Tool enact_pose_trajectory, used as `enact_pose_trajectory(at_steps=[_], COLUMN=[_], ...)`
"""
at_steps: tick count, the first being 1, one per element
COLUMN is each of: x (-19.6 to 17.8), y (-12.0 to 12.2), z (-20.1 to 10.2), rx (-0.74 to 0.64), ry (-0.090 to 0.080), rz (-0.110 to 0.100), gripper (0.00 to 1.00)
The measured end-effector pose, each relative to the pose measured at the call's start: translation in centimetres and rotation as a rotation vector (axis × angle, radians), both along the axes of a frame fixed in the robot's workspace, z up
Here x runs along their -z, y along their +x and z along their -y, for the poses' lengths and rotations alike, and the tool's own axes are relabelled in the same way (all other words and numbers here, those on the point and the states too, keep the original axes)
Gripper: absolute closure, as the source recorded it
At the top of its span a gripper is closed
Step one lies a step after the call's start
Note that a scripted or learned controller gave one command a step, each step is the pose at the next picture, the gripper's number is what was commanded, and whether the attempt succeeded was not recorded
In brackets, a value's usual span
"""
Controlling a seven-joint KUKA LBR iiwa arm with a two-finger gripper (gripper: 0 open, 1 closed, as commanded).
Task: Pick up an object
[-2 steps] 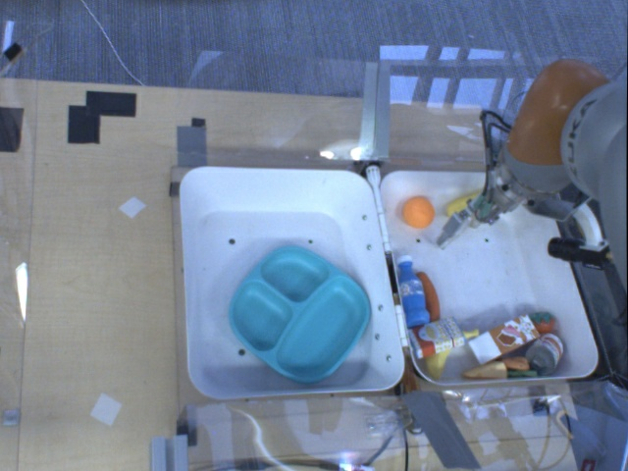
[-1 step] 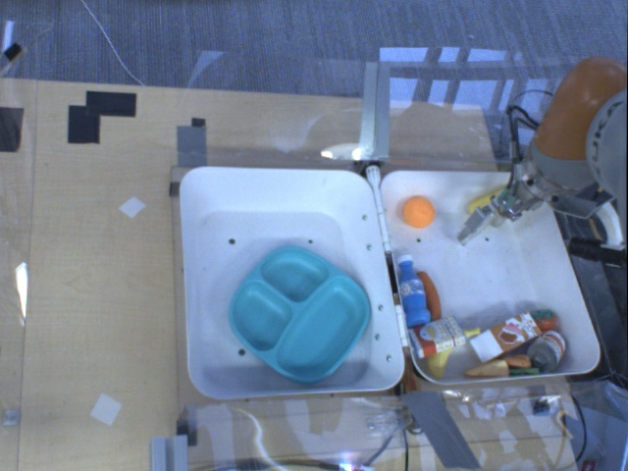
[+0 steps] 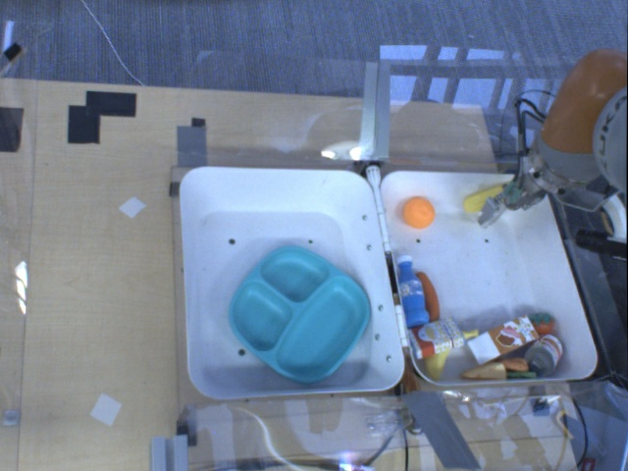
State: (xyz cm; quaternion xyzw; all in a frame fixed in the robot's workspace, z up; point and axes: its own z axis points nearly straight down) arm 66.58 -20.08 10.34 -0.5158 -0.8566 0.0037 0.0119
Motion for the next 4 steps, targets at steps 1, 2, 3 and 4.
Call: enact_pose_trajectory(at_steps=[1,2,3,4], x=[0.4,1.7,-0.4,1.4], y=[-0.5,-0.5,-0.4,-0.7], z=[-0.3,-4.7,-5.6,-9.1], rx=[-0.001,0.218,-0.014,0.056], ry=[0.010,-0.021,-0.006,-0.009], rz=[-0.025,-0.003,-0.002,-0.014], gripper=[0.00,0.00,0.00,0.00])
